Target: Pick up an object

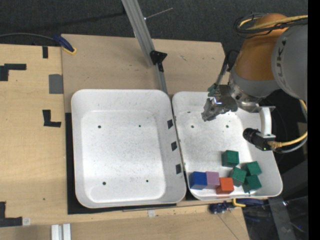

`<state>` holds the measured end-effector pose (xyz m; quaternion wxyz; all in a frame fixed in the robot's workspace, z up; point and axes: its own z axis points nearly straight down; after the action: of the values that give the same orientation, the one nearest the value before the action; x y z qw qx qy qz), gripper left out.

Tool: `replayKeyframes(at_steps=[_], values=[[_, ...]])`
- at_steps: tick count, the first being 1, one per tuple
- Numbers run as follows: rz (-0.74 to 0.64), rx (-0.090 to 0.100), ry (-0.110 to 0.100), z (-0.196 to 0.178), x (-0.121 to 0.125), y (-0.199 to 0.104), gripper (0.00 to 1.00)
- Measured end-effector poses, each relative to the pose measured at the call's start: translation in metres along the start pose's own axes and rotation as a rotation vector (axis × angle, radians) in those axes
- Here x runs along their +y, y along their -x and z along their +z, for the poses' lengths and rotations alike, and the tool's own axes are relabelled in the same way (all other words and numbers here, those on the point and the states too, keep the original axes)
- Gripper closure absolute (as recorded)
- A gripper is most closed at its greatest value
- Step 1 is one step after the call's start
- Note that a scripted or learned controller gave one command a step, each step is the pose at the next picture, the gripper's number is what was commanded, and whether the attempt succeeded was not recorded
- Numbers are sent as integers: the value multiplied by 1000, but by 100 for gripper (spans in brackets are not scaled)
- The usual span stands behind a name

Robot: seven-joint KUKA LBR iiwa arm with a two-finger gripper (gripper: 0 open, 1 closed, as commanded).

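Far left: tan table (pixel 30 149) w/ black tape marks and a grey patch; a blue-and-yellow clamp (pixel 66 43) sits near its upper-left edge. Left bin (pixel 80 134), white, shallow, small dark dots on the floor. A metal pole (pixel 142 29) slants down from top centre to a black bracket just above the seam btwn bins. Right bin (pixel 192 134), white, touching the left bin along the seam, black clips on the shared rim. Blocks are all bunched in the right bin's near end: blue block (pixel 198 179) by the near-left corner, purple block (pixel 213 178) just beside it, orange block (pixel 226 185) touching the purple one. Then green blocks: one (pixel 230 158) sits apart a little further up; three more (pixel 240 174) (pixel 253 168) (pixel 252 183) clustered at the near-right corner, close to the orange. End effector (pixel 210 113) is over the far half of the right bin, pointing down-left, well apart from the block cluster. Nothing visible btwn its fingers; can't tell how far they are spread, too dark and small. Arm (pixel 265 54) comes in from the right, orange band above grey wrist, cables looped on top; a black fitting w/ yellow hose (pixel 260 139) hangs over the bin's right rim.
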<state>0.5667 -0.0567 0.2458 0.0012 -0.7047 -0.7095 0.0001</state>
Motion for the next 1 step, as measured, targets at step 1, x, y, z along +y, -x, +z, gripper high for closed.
replayKeyframes(at_steps=[1], values=[[4,-2,0,-7,16,-50,100]])
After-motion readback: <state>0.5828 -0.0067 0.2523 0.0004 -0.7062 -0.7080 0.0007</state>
